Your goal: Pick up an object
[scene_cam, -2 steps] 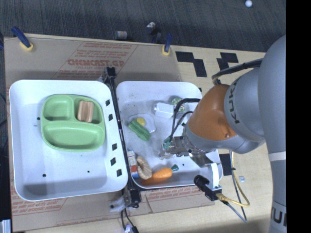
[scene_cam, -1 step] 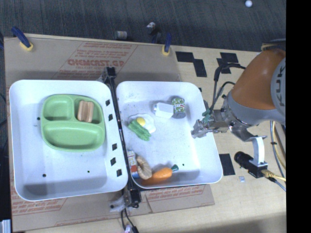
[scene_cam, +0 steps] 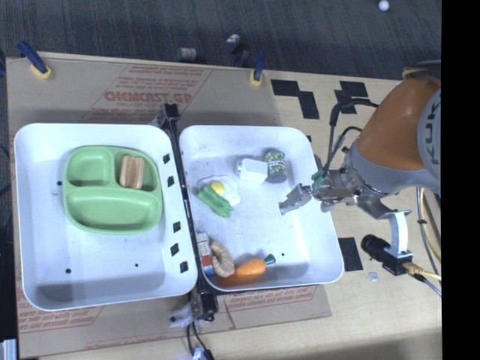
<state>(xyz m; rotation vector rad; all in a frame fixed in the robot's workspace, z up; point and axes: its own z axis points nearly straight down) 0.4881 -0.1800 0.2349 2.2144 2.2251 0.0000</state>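
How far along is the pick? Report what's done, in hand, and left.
Done: nothing lifted yet. The carrot, fried egg, green vegetable and sushi roll all lie in the right bin. In hand: the gripper hangs over that bin's right side with nothing between its fingers. Left: reach an object, close on it and lift.

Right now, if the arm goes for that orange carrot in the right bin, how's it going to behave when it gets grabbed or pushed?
The carrot looks like a moulded toy, so probably stiff and light. Its rounded, tapered body lies on its side, so a push may roll or pivot it. It sits against the right bin's near wall, touching a tan pretzel-like piece, which may crowd a grasp.
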